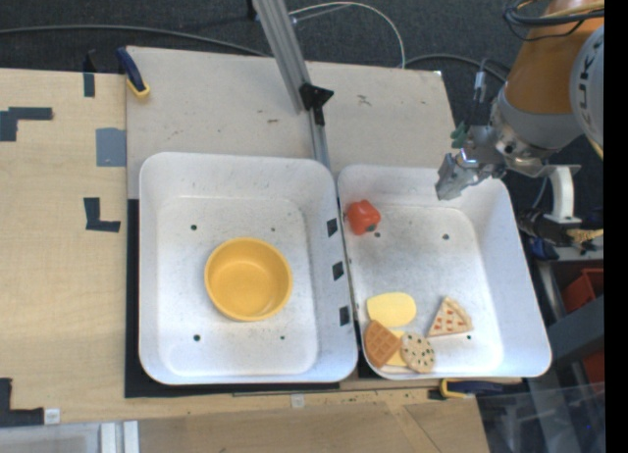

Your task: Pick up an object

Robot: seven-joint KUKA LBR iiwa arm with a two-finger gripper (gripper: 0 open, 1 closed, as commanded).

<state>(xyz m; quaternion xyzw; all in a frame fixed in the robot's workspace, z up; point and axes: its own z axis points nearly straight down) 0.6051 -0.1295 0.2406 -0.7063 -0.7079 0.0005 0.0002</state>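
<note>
The claw is seen over the right bin's far right corner, its state indiscernible, while a yellow bowl is held in the left bin.

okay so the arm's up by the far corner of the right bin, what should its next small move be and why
Probably travel left and slightly toward the camera, to sit over the red object. The gripper hangs at the right bin's far edge with nothing under it, and that red piece lies nearest and alone, while the yellow piece, waffle, cookie and pizza slice crowd together.
</note>
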